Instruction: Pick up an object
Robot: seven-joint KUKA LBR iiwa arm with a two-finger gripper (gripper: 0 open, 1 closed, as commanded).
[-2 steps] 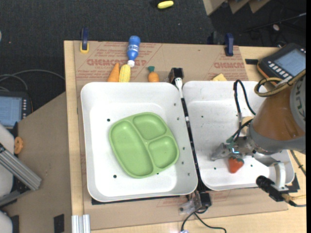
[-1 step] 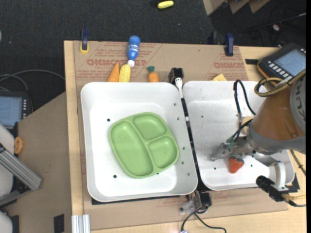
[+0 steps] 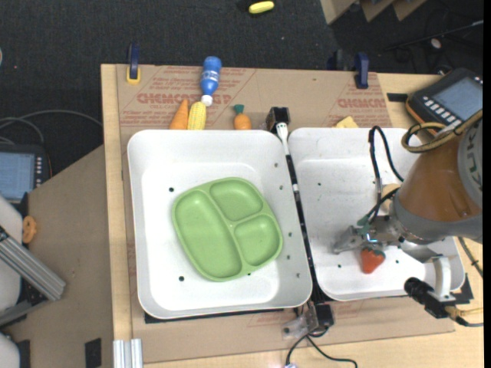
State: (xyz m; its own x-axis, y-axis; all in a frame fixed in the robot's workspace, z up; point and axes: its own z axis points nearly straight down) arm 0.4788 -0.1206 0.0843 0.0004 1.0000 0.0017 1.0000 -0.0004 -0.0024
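Strawberry-like red object (image 3: 372,261) lies near the front edge of the right bin (image 3: 337,159), directly under the gripper (image 3: 360,238), whose open-or-closed state cannot be told. A sound grasp would centre on the object, clear of the bin's front wall, before lifting straight up.

A green divided plate (image 3: 227,228) sits in the left bin (image 3: 153,282). Behind the bins, on the worktop (image 3: 115,113): a blue-capped bottle (image 3: 209,75), corn (image 3: 197,115), and two carrots (image 3: 179,116) (image 3: 242,119). A yellow item (image 3: 261,7) lies on the floor.
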